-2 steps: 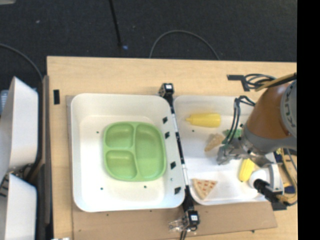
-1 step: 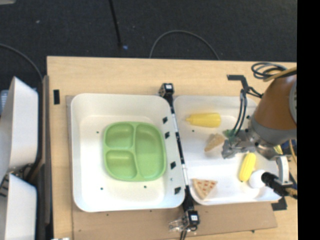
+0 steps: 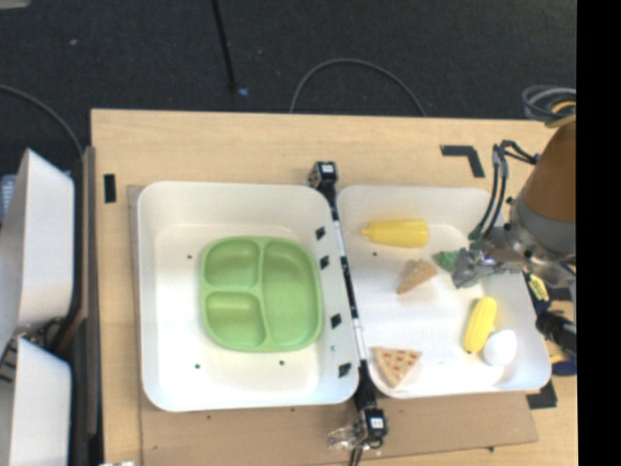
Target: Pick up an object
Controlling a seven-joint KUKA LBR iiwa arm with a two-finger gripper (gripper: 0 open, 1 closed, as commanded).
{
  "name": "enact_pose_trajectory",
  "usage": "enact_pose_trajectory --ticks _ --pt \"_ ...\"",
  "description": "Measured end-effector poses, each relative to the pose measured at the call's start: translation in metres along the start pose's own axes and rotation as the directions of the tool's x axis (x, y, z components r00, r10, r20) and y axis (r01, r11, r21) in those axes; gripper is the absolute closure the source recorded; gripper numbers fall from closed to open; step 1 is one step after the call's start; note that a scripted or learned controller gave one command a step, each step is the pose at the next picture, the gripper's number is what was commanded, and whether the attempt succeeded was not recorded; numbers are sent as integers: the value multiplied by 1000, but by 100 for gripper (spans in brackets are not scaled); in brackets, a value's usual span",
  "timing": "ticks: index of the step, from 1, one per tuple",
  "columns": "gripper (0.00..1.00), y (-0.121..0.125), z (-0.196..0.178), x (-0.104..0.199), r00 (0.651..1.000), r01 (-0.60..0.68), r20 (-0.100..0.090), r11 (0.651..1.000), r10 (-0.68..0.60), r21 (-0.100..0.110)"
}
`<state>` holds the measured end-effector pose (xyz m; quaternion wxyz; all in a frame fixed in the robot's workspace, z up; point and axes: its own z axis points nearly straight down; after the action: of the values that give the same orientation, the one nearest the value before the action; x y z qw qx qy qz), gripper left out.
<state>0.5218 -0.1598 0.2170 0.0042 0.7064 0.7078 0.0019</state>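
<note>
My gripper (image 3: 465, 269) hangs low over the right bin (image 3: 441, 202), near its right side, with the orange-banded arm (image 3: 555, 181) behind it. A small green object (image 3: 447, 258) lies right at the gripper's left tip; whether it is held is unclear. A tan wedge (image 3: 417, 277) lies just to the gripper's left. A yellow corn cob (image 3: 395, 232) rests toward the bin's far side. A second yellow cob (image 3: 479, 323) and a white egg (image 3: 500, 349) lie in front of the gripper. A pizza-like slice (image 3: 396, 365) sits at the bin's near left corner.
The left bin (image 3: 165, 289) holds a green divided plate (image 3: 261, 292). A black-clipped divider (image 3: 340, 280) runs between the bins. Cables (image 3: 505, 178) hang beside the arm at the right. A white box (image 3: 39, 236) stands off the bench's left edge.
</note>
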Motion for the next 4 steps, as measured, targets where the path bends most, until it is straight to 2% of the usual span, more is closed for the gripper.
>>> enact_pose_trajectory --ticks 1,3,4 --pt "100 1 -10 -1 1000 1 -2 1000 -1 5" --pt "100 55 -14 100 1000 6 -4 1000 -6 5" --pt "100 72 -27 152 1000 5 -4 1000 -5 5"
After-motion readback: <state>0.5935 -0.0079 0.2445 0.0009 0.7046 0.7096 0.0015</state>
